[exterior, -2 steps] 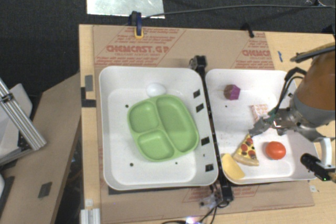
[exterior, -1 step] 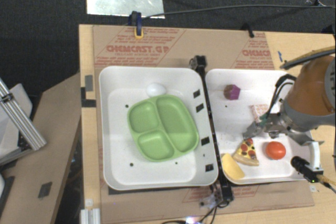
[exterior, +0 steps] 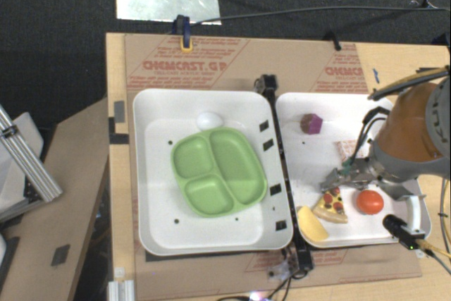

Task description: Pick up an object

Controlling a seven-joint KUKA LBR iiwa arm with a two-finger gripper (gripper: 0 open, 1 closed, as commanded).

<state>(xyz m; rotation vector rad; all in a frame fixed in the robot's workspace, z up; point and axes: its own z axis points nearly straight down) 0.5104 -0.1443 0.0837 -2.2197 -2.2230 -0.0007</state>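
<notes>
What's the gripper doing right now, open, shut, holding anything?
Gripper: low in the right bin, just above the pizza slice toy; open or shut cannot be told.

My one fixed camera sits above the bench [exterior: 232,56], looking down at a slant. Both bins, left [exterior: 151,173] and right [exterior: 331,106], fit midframe; arm [exterior: 416,130] enters right.

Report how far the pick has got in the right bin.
Done: the arm has reached into the right bin, and the gripper is low over the pizza slice toy, beside the red tomato. In hand: nothing visibly between the fingers. Left: grasp and lift; the slice, tomato, yellow piece and purple block all lie on the bin floor.
</notes>
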